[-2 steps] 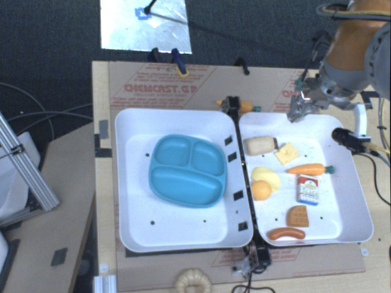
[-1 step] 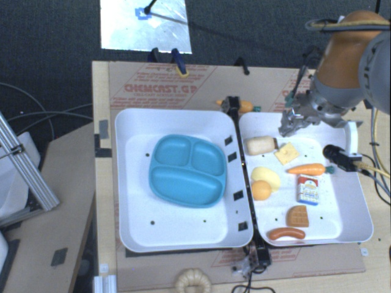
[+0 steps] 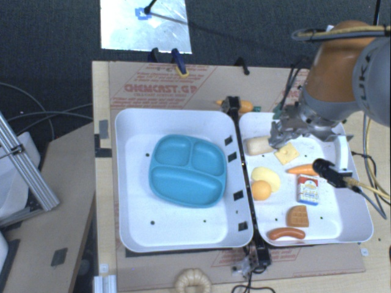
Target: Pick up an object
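Note:
My gripper (image 3: 280,138) hangs low over the far part of the right bin (image 3: 354,224), just above a pale bread-like piece (image 3: 257,144) and a yellow cheese wedge (image 3: 286,154). Nothing shows between its fingers. Other toy foods lie in that bin: an orange carrot (image 3: 302,170), a pale yellow lemon-like piece (image 3: 266,176), an orange (image 3: 261,190), a small red and white carton (image 3: 308,190), a brown waffle (image 3: 297,215) and a sausage (image 3: 286,234).
The left bin (image 3: 134,224) holds a blue divided plate (image 3: 187,169). A black divider with clips (image 3: 241,163) runs between the bins. A black cylinder with a cable (image 3: 330,172) juts over the right bin. An orange item (image 3: 244,107) lies behind the bins.

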Controlling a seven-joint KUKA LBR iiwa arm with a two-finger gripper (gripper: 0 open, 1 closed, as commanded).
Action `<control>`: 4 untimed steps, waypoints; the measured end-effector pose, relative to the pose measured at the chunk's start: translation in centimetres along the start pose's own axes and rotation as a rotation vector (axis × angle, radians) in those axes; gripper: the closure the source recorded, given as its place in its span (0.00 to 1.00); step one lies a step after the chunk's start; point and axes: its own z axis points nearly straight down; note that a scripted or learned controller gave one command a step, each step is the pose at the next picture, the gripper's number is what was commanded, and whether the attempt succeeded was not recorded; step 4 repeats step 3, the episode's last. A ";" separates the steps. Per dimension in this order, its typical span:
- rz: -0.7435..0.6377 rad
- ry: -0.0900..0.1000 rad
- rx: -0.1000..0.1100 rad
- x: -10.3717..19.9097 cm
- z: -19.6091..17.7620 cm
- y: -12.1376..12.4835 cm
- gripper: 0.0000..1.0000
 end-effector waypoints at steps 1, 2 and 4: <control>0.004 -0.001 0.004 1.5 0.9 -3.8 1.00; 0.002 -0.001 0.000 2.8 1.6 -2.8 1.00; 0.006 -0.001 0.000 2.4 1.4 -2.3 1.00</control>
